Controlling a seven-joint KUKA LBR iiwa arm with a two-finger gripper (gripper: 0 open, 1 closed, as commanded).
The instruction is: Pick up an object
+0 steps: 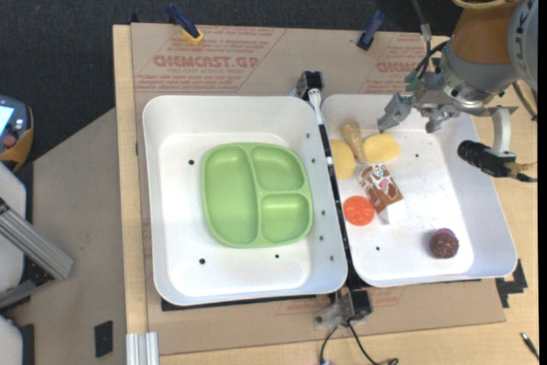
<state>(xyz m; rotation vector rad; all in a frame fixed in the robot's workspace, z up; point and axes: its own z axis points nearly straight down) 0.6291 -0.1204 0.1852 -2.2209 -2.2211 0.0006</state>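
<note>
White twin bins sit side by side on a cardboard-covered counter (248, 43), the left bin (162, 184) carrying a green divided plate (256, 194) that lies flat near its middle. The right bin (479, 218) holds the loose pieces on offer for picking. A round yellow fruit (381, 149) lies toward the far left of that bin, touching a short tan stick (352, 133) on its left. A paler yellow piece (342, 158) rests against the bin's left wall, just near of the stick. A red-and-white packet (379, 187) lies near of the yellow fruit, and an orange-red disc (359, 211) sits just beside the packet's near left corner. A dark red ball (444, 244) stands well apart from the others, at the near right of the bin.

The grey arm (487, 21), with its orange band, reaches in from the right, and its hand (410, 124) hangs over the far part of the right bin, just right of the yellow fruit. The two fingers are spread apart, with nothing between them. Two blue clamps (185, 23) grip the far edge of the cardboard.
</note>
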